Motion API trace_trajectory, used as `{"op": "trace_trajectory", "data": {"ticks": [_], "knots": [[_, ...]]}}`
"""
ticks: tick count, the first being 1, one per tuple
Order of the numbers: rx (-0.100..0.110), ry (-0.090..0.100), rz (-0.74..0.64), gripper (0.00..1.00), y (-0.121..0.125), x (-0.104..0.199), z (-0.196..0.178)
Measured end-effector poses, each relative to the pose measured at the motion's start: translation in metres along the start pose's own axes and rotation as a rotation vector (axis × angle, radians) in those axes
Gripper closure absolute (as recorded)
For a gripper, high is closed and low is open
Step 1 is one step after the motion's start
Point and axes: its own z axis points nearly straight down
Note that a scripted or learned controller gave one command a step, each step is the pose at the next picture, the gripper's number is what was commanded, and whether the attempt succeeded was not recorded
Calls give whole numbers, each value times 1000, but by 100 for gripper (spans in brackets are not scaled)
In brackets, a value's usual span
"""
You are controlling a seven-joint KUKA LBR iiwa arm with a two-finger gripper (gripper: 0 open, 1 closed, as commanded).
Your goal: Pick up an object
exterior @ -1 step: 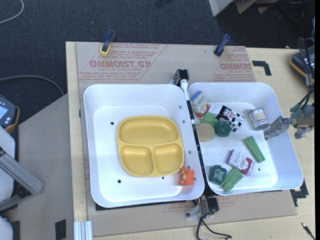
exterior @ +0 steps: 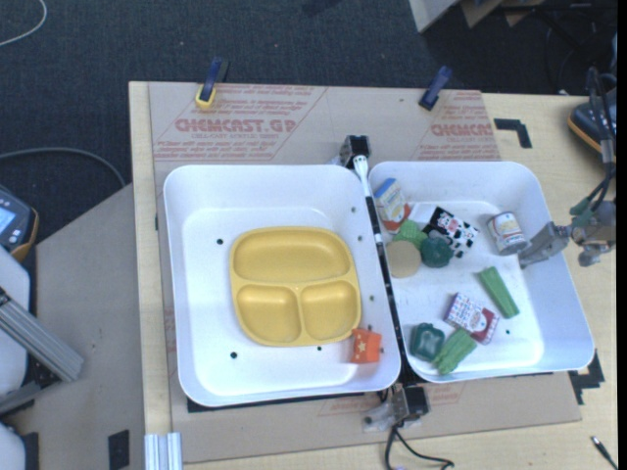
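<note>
Across the bench sit two bins: the left bin point(exterior: 196, 262) holds one yellow tray point(exterior: 292, 284) and one orange block point(exterior: 365, 347) by its near edge, with bare floor around. Crowding the right bin point(exterior: 558, 311) are about nine small things, among them one can point(exterior: 506, 231), beside the gripper point(exterior: 545, 245) at the right rim, grasping nothing; its opening I cannot tell.

robotics lab | clamped bench board point(exterior: 323, 116) | twin white bins point(exterior: 196, 292)
</note>
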Motion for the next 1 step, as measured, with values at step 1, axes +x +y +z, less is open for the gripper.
{"op": "trace_trajectory", "data": {"ticks": [1], "knots": [[6,2,1,0,8,-5,55]]}}
